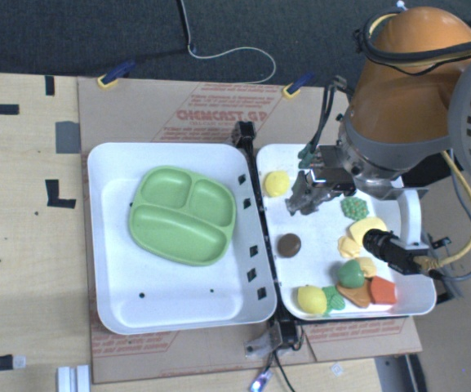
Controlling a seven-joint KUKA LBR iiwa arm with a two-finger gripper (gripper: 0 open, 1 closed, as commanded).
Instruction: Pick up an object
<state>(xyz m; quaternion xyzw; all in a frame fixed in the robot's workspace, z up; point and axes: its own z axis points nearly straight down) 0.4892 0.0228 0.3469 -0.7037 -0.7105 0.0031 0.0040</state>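
Observation:
My gripper (304,198) hangs over the upper middle of the right bin (325,155), under the orange-banded wrist. Just to its left lies a yellow lemon-like ball (276,183). A brown round piece (289,244) sits below it on the bin floor. To its right are a green knobbly piece (353,208) and a yellow banana-like piece (365,230). Along the bin's near edge lie another yellow fruit (311,300), a green and red piece (351,274) and an orange block (383,291). I see nothing held in the gripper.
The left bin (113,243) holds a green divided plate (183,215). A black ridge with clips (255,219) separates the two bins. A black cable fitting (386,247) of the arm overhangs the right bin's toys.

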